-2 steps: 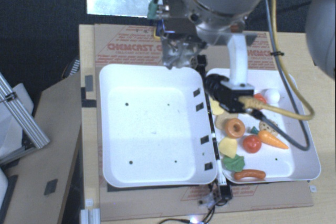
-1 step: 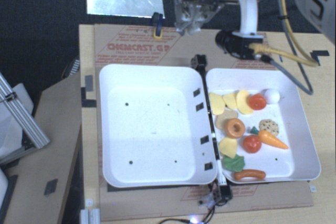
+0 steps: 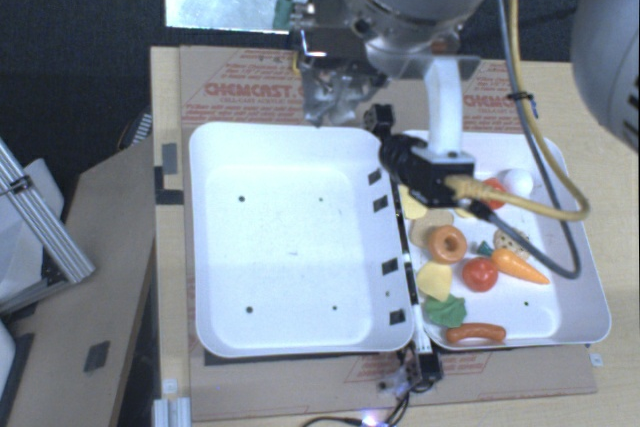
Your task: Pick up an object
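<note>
My gripper hangs over the far rim of the left white bin, high up under the grey wrist. Nothing can be made out in it. The right white bin holds toy food: a tan doughnut, a red tomato, an orange carrot, a yellow chunk, a green piece, an orange-red sausage and a white egg. All of these lie well to the right of and nearer the camera than the gripper.
Both bins stand on a cardboard sheet on the bench. Black clips line the seam between the bins. An aluminium frame stands off the bench at the left. The arm's body covers the far part of the right bin.
</note>
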{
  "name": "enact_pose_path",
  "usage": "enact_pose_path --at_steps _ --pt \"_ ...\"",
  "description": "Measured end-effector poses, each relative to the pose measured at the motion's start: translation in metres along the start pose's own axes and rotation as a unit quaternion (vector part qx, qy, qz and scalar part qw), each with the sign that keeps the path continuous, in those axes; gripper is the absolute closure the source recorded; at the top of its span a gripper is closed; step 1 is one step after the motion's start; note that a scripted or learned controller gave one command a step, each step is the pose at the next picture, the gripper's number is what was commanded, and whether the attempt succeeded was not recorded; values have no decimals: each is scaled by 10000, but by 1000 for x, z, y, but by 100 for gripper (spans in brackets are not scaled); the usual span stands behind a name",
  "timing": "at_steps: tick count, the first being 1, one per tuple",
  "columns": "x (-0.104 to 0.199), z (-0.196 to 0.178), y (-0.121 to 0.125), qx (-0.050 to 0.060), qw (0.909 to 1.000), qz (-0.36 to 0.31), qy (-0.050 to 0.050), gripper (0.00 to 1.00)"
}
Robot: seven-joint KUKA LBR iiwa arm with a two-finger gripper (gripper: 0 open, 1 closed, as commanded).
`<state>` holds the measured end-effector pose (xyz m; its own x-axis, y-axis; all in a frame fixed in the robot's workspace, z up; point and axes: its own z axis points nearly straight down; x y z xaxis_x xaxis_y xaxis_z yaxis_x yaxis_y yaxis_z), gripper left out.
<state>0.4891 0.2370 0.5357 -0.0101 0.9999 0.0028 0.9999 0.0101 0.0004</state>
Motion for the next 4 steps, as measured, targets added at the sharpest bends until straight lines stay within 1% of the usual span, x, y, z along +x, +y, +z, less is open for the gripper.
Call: enact_pose_path --at_steps 1,2,3,4 --pt "-42 1 70 -10 10000 70 -20 100" --pt "-104 0 78 -9 10000 76 -20 100" --pt "-62 0 -7 -4 10000 -2 1 100" --pt "-28 139 45 53 10000 24 -34 100"
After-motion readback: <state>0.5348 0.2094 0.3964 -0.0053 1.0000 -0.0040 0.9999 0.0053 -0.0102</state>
